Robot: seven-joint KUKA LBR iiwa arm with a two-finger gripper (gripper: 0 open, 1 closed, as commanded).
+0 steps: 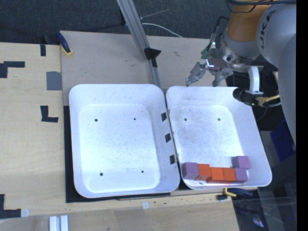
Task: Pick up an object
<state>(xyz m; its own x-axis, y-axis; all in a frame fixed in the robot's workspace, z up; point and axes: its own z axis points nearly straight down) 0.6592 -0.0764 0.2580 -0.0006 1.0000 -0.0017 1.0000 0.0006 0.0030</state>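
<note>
Several blocks lie in a row along the near wall of the right bin (pixel 250 129). A purple block (pixel 190 170) is at the left end, two orange blocks (pixel 204 171) (pixel 224 174) follow, and two purple blocks (pixel 240 162) (pixel 241 174) sit at the right end. My gripper (pixel 207 78) hangs above the far rim of the right bin, well away from the blocks. Its two fingers stand apart with nothing between them.
The left bin (pixel 77 129) sits beside the right one. A slanted aluminium bar (pixel 134 23) rises behind the bins. A blue and yellow clamp (pixel 65 43) lies at the bench's far left, and another clamp (pixel 231 193) is by the right bin's near edge.
</note>
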